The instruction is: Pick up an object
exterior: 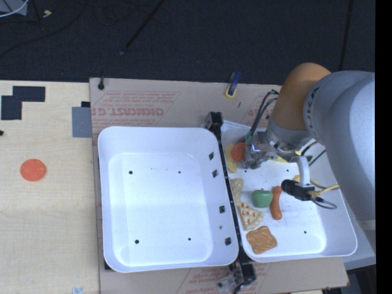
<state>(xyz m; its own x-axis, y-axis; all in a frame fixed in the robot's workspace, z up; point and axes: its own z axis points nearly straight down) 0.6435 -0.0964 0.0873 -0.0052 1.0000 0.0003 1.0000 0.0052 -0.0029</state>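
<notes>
The arm reaches in from the right over the right bin (334, 241), its claw (251, 157) low at the bin's upper left, just beside an orange-red piece (236, 152); whether it is wide or narrow I cannot tell. Nearer the front lie a green pepper (262, 197), a carrot (276, 203), a waffle (248, 215) and toast (261, 239). The left bin (107, 164) sits alongside on the worktop (43, 213).

Single overhead camera, slanted downward, both bins (159, 262) framed, perhaps mid-distance

2 bins side by side, right bin (343, 241) holding toy foods, waffle (249, 215) at 11 o'clock of toast (262, 240), pepper (263, 197) at 9 o'clock of sausage (276, 203)
</notes>
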